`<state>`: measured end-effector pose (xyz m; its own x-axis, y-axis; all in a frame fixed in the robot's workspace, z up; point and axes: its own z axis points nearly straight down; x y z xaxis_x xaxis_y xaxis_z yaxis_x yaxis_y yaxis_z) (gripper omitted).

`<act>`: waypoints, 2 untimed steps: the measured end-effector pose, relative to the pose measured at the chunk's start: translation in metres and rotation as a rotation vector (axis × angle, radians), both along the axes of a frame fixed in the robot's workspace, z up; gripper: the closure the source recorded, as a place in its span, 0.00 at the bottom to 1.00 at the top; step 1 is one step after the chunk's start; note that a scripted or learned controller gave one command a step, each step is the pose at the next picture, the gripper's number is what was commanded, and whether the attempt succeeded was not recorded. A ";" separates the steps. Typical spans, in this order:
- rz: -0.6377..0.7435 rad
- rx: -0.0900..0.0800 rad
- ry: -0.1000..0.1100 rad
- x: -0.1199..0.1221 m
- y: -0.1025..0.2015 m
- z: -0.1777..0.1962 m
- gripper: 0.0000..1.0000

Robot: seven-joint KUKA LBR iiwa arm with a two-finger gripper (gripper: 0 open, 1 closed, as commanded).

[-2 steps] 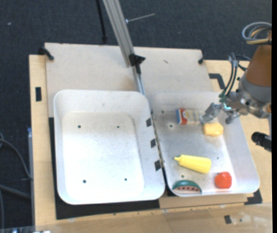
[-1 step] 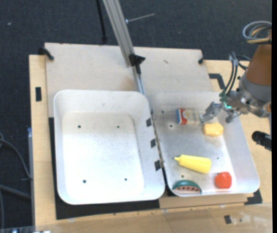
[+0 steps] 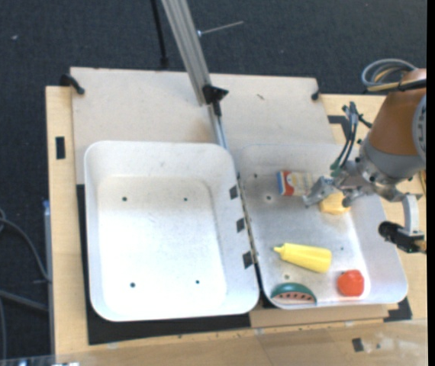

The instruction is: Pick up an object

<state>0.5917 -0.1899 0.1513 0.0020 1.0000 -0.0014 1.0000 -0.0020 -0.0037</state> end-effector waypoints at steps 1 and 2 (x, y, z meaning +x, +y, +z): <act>-0.002 0.000 -0.001 -0.001 -0.001 -0.052 0.00; -0.006 -0.001 -0.009 0.001 -0.002 -0.038 1.00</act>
